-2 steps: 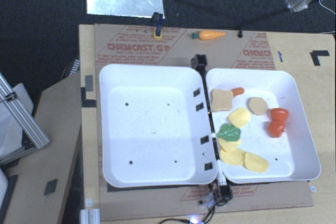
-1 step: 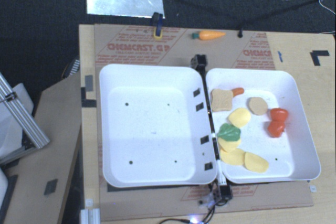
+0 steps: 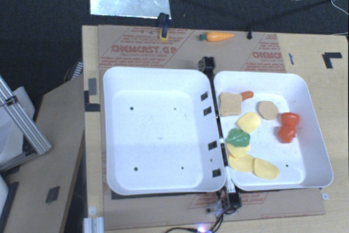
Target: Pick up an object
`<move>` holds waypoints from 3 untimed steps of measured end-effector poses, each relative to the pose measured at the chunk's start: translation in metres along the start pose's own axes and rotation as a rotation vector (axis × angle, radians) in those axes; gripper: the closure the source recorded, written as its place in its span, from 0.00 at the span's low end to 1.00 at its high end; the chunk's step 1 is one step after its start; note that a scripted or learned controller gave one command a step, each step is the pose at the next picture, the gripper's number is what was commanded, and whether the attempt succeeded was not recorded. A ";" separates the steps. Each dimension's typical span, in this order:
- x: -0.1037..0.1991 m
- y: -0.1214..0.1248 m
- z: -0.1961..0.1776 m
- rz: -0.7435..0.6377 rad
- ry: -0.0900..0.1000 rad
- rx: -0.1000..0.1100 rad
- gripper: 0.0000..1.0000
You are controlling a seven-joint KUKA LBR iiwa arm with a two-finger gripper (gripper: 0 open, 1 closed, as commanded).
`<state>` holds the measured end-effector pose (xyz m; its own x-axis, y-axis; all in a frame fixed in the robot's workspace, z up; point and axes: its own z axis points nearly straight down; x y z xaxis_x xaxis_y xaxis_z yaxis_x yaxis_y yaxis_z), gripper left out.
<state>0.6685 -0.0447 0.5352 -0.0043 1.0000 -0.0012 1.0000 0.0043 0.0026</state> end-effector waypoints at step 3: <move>0.005 0.000 0.000 0.001 0.000 0.000 1.00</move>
<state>0.6684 -0.0394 0.5354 -0.0030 1.0000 -0.0014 1.0000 0.0030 0.0029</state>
